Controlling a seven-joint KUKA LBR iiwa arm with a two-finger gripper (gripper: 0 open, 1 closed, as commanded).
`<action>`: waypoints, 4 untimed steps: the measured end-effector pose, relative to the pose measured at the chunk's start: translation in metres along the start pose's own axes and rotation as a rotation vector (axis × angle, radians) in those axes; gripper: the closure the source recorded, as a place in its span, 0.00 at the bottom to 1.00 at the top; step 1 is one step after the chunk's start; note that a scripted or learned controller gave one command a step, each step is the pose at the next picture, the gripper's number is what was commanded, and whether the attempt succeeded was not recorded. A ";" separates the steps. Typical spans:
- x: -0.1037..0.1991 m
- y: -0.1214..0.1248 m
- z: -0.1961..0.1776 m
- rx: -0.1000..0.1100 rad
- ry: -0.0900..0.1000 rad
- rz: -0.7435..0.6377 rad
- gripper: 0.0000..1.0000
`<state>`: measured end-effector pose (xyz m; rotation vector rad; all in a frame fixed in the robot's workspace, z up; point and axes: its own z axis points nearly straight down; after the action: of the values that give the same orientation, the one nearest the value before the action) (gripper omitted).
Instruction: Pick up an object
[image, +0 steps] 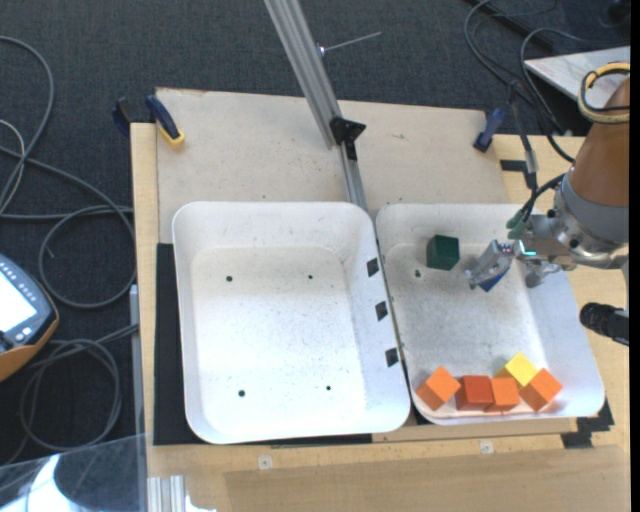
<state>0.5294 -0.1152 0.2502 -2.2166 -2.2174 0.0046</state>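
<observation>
Nowhere legible text; end effector nr green cube.

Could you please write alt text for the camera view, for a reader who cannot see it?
A grey robot arm reaches from the right over the right-hand white bin, its claw beside a dark green block. Orange blocks and a yellow block line that bin's near edge, next to the left bin.

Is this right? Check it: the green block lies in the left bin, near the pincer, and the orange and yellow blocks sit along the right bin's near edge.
One thing is wrong. The green block lies in the right bin, not the left bin, as the camera view shows. The rest stands: it is near the pincer, and the orange blocks and yellow block sit along the right bin's near edge.
</observation>
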 end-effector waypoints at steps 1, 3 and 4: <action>0.000 0.000 -0.002 -0.005 -0.001 0.000 0.00; -0.002 0.001 0.123 0.002 0.001 0.000 0.00; -0.001 0.000 0.153 -0.001 0.000 0.001 0.00</action>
<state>0.5285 -0.1161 0.0974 -2.2177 -2.2169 0.0035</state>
